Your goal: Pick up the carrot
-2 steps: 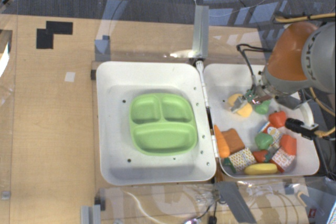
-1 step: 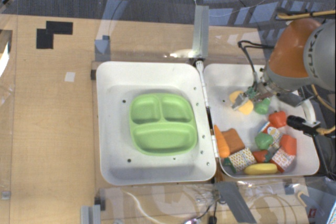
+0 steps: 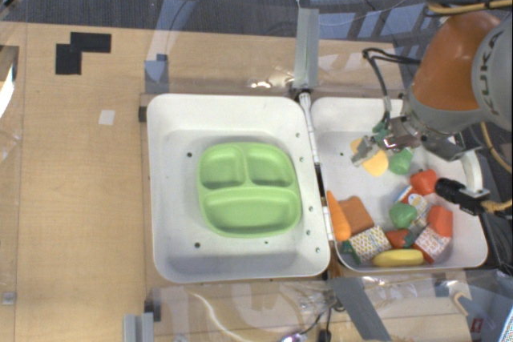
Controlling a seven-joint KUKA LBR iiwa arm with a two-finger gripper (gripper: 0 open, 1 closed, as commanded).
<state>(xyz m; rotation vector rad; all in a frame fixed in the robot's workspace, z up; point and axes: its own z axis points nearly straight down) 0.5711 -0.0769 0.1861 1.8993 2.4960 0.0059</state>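
Note:
The carrot (image 3: 337, 219) is a slim orange piece lying along the left wall of the right bin (image 3: 337, 124), near its front corner. It rests against an orange-brown block (image 3: 357, 214). My gripper (image 3: 373, 145) hovers in the middle of the right bin, above and to the right of the carrot and well apart from it. Just below the gripper sits a yellow toy (image 3: 375, 165), with a green one (image 3: 400, 162) beside it. I see nothing held in the gripper.
Several toy foods crowd the right bin's front: a green pepper (image 3: 403, 214), a red piece (image 3: 424, 181), a patterned box (image 3: 370, 243), a yellow banana (image 3: 398, 258). The left bin (image 3: 172, 172) holds a green divided plate (image 3: 248, 190).

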